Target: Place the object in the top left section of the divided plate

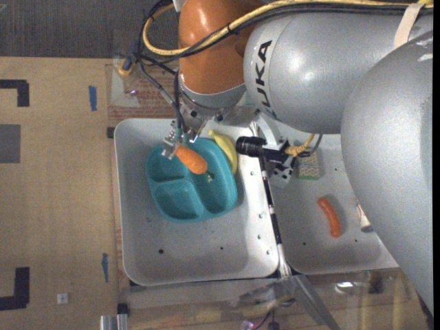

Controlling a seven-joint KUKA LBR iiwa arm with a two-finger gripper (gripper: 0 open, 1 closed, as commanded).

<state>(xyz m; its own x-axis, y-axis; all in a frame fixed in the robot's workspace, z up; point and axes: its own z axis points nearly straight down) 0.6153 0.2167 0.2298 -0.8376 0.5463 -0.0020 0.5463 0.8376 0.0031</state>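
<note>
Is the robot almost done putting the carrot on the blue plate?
Nearly, it looks like. The carrot is already over the divided plate in the left bin, near the plate's top edge, with the gripper right at its upper end. Whether the jaws grip it is unclear. Left to do: let go in the top left section and pull away.

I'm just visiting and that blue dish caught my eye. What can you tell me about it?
The divided plate is teal, looks like plastic, and is squarish with rounded corners, moulded into sections split by raised ridges. It lies flat in the left white bin, turned at a slant. A toy carrot sits over its upper part, right under the claw. A yellow banana-like toy lies along its upper right edge.
</note>
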